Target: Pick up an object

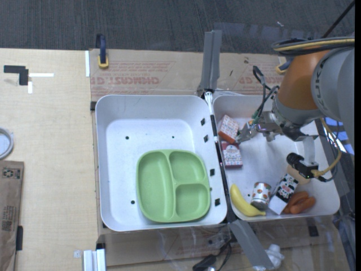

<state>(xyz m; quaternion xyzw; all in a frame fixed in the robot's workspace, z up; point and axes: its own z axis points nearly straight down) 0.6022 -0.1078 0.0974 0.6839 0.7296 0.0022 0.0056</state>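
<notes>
Roughly: tan bench (45, 106) w/ dark carpet behind, two white bins. Left bin (113, 117) has a green divided tray (172, 185). Right bin (265, 162) has boxes (230, 145) at its left wall, banana (243, 203), can (260, 194), carton, carrots. Arm (316, 83) above the right bin; gripper (246, 133) just beside the boxes, can't tell if it's apart or together, nothing seen held.
</notes>
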